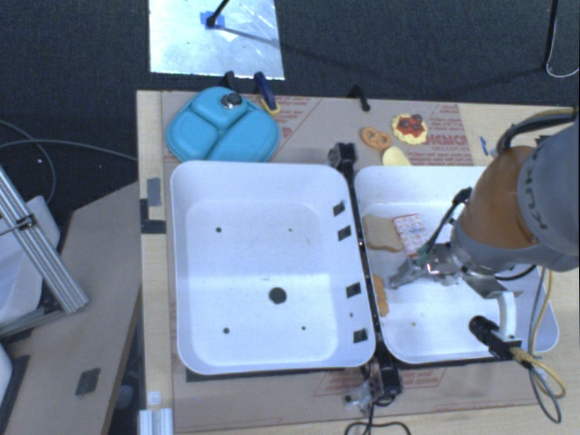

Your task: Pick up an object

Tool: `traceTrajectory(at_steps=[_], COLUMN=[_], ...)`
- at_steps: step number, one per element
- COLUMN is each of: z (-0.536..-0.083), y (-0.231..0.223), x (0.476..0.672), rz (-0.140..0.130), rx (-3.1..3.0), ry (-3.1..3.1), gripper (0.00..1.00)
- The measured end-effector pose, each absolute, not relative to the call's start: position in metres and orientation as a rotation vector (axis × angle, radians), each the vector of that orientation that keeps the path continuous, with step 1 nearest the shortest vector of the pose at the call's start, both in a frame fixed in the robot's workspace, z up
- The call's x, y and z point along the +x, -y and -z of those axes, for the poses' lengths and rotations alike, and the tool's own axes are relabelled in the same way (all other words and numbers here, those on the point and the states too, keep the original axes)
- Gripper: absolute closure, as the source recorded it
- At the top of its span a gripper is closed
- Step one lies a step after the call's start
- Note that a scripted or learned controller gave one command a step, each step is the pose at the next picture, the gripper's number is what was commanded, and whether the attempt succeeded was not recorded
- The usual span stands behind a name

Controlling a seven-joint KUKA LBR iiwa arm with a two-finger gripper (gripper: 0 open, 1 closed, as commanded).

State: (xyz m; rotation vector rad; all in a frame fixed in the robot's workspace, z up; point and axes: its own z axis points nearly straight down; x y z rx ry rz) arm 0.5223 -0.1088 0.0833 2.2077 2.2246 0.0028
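The right bin (453,181) holds a brown toast slice (381,234) near its left wall. A white packet with red print (410,231) lies just right of the toast. A small orange piece (381,295) rests against the left wall, lower down. My gripper (405,275) reaches in from the right and hangs low over the bin's middle. It is just below the packet and right of the orange piece. Nothing shows in its grasp. In the left bin (190,243) lies one small dark round disc (277,295).
Behind the left bin sits a blue divided dish (222,127). Behind the right bin lie a pretzel-shaped toy (374,138), a round red-topped toy (410,127) and a yellow piece (395,157). The black divider (358,243) runs between the bins.
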Motion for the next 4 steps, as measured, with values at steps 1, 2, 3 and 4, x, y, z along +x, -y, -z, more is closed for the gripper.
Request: traceTrajectory(at_steps=[1,2,3,4], z=[-0.099,-0.099,-0.087,-0.086], y=[0.113,0.113,0.14,0.14], x=[0.525,0.524,0.63,0.657], rz=[-0.011,-0.01,-0.008,-0.006], rx=[2.208,2.209,2.207,2.211], ry=[-2.213,-2.214,-2.221,-2.224], gripper=[1.0,0.0,0.0,0.0])
